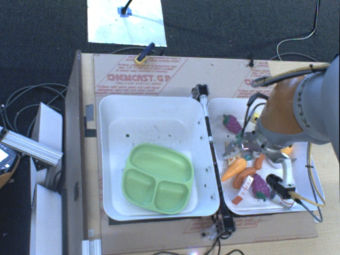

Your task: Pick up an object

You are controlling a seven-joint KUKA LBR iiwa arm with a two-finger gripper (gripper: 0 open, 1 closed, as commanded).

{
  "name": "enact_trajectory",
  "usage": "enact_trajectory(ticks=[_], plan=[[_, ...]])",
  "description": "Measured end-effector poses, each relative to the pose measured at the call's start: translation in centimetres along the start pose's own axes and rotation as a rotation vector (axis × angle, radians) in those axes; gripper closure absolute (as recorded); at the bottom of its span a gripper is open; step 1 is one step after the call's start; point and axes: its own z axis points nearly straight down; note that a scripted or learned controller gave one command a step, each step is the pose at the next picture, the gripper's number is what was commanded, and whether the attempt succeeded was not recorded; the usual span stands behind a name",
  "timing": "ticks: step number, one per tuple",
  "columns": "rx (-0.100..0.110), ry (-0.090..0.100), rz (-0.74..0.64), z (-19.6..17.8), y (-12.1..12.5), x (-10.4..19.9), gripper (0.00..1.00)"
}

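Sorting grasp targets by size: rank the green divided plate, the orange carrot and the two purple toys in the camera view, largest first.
1. Green divided plate, by far.
2. Orange carrot.
3. The two purple toys, upper and lower, look alike in size; I won't rank them.

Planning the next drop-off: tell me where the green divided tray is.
The green divided tray lies in the left white bin, toward its near edge, beside the central divider.
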Motion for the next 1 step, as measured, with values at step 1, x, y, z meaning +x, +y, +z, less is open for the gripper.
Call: enact_trajectory(ticks=[1], plan=[[-0.002,-0.001,-0.003,-0.07,4.77,0.05,0.00]])
